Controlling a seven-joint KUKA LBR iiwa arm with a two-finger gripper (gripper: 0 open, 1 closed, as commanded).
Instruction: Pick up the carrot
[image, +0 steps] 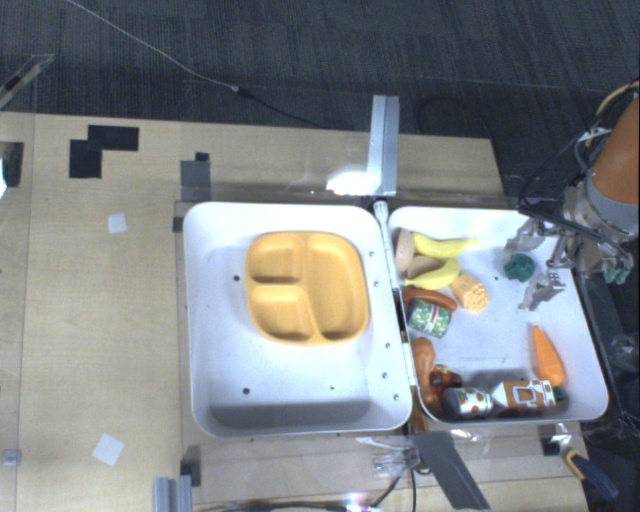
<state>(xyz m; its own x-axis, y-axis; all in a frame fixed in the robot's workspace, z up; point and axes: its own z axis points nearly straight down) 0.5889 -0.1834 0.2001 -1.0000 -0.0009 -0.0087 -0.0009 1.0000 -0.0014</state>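
- Left bin (205, 330): one yellow divided tray (303, 285) with three compartments sits above the bin's centre, with bare white floor around it, widest toward 6 o'clock.
- Right bin (500, 335): its left wall is crowded. From 12 to 6 o'clock along it lie one banana (443, 243), a second yellow piece (437, 277) just below, one corn cob (469, 292), one green-and-white packet (431, 319), and reddish-brown items (424, 355) whose number I cannot tell.
- One dark bottle (500, 398) lies on its side along the bin's 6 o'clock wall.
- One carrot (546, 357) lies at about 4 o'clock in the right bin, near the right wall, its lower end just beside the bottle's cap end. Open white floor lies to its 9 o'clock.
- One small teal object (518, 266) sits at about 2 o'clock in that bin.
- Gripper (548, 268): it hangs over the bin's upper right, at 12 o'clock of the carrot and apart from it. Its two fingers (545, 291) look spread, nothing between them; the teal object is just beside them at 9 o'clock.
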